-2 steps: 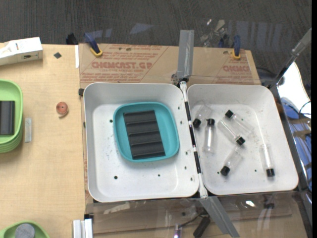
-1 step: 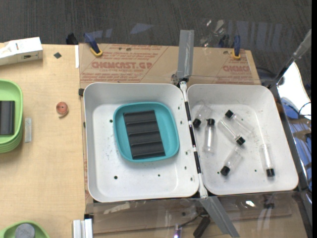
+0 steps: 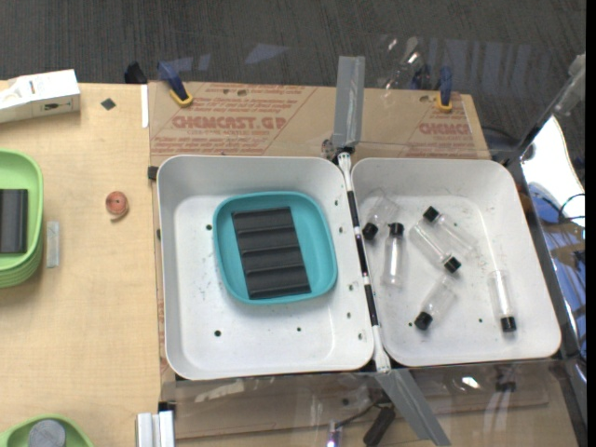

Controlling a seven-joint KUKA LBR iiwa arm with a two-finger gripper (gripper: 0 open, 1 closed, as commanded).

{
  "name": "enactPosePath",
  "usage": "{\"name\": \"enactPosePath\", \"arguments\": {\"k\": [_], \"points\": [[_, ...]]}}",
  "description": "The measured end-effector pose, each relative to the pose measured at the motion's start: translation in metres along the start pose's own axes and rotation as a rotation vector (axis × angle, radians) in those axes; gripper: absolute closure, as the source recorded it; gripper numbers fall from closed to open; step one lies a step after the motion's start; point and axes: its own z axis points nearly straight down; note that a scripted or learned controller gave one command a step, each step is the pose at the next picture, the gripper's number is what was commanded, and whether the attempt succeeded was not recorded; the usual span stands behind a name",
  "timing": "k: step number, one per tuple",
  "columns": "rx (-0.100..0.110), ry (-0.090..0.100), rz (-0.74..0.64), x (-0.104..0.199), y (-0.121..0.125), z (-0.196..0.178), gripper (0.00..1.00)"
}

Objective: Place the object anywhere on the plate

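A teal square plate (image 3: 321, 250) sits in the left white bin (image 3: 186, 324), a little left of that bin's middle. A dark ribbed block (image 3: 270, 252) lies on the plate. Several clear tubes with black caps lie scattered in the right white bin (image 3: 531, 338). One tube (image 3: 393, 254) is near the divider, another tube (image 3: 438, 245) lies slantwise in the middle, and a third tube (image 3: 501, 296) rests by the right wall.
A green tray (image 3: 23, 170) holding a dark item stands at the bench's left edge. A small reddish disc (image 3: 115, 203) lies on the wooden bench. A white box (image 3: 37, 96) is at the far left. Cardboard (image 3: 242, 119) lies behind the bins.
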Motion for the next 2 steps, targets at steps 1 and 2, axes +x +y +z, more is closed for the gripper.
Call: {"name": "enactPosePath", "arguments": {"k": [1,2], "points": [[-0.001,-0.001,-0.182,0.0007,-0.0004,-0.0001,0.00],[-0.001,-0.001,-0.233,0.0029,-0.0019,-0.0001,0.00]]}}
